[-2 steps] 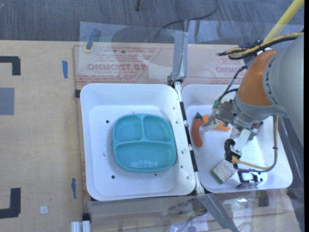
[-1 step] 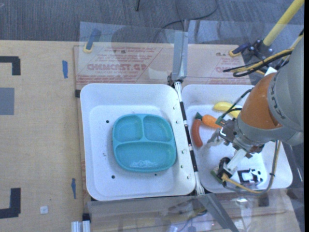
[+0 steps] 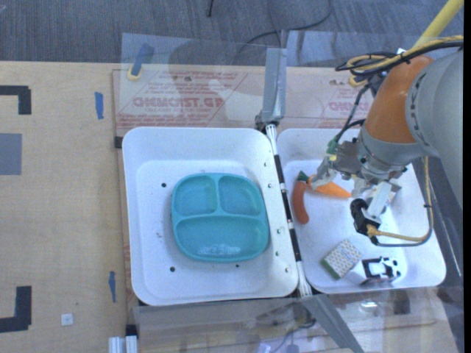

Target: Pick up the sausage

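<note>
Writing: we read faint red lettering on the clear sheet (image 3: 184, 94) behind the bins, not legible enough to spell out.
Sausage: it lies in the right bin (image 3: 434, 271) by the left wall, at (image 3: 300, 203).
Gripper: it hangs (image 3: 329, 169) just right of the sausage; we cannot tell its state.
Around: an orange carrot (image 3: 333, 190), a patterned block (image 3: 342, 258), and a black-and-white toy (image 3: 380, 269).
Left bin: it (image 3: 147, 271) holds a teal divided plate (image 3: 219, 218).

You see faint red print on the clear sheet (image 3: 193, 94) behind the bins; it perhaps reads "CHEMCAST GP", blurred.
</note>
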`<action>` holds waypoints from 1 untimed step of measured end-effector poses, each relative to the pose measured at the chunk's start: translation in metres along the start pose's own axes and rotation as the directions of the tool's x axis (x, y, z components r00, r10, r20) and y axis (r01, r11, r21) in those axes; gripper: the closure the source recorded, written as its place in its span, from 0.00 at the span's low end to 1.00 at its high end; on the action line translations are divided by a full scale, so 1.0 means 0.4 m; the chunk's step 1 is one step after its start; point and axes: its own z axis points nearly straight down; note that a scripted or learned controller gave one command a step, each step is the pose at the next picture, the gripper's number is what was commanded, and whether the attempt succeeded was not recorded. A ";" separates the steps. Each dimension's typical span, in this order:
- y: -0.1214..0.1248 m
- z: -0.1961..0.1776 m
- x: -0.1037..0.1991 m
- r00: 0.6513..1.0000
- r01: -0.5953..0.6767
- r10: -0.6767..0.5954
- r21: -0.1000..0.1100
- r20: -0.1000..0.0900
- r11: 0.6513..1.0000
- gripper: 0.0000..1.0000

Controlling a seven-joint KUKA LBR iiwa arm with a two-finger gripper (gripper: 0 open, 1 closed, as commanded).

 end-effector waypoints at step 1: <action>-0.213 0.098 -0.052 1.000 -0.024 0.024 -0.007 -0.005 1.000 0.00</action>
